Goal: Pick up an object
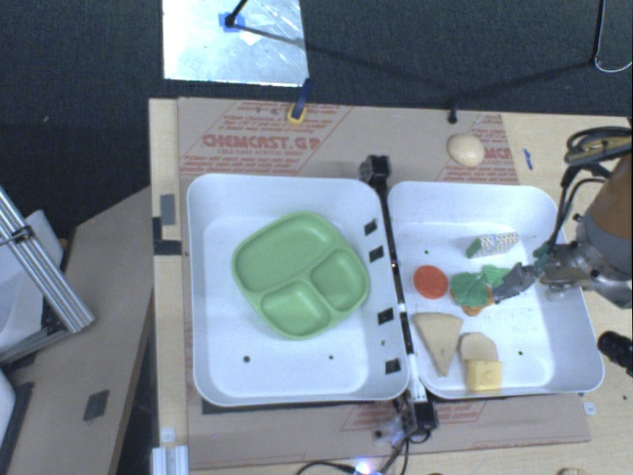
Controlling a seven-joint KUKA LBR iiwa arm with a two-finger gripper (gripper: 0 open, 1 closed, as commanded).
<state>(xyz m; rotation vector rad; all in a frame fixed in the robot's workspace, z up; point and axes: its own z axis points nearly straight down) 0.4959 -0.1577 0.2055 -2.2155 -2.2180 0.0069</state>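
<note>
The right bin (564, 354) holds several small items. There is an orange-red disc (429, 282), a green leafy piece (472, 287) with a bit of orange under it, and a green-and-white striped piece (492, 245). Nearer the front lie a tan wedge (438, 332), a tan bread-like piece (479, 345) and a yellow cube (484, 374). My gripper (511, 283) reaches in from the right and sits low, right at the leafy piece's right edge. The grey arm (603, 250) rises behind it.
The left bin (213, 364) holds a light green divided plate (301, 275). A black divider (391, 285) runs between the bins. A beige egg-shaped object (466, 148) lies on the bench behind the right bin. A shiny foil sheet (235, 26) is at the back.
</note>
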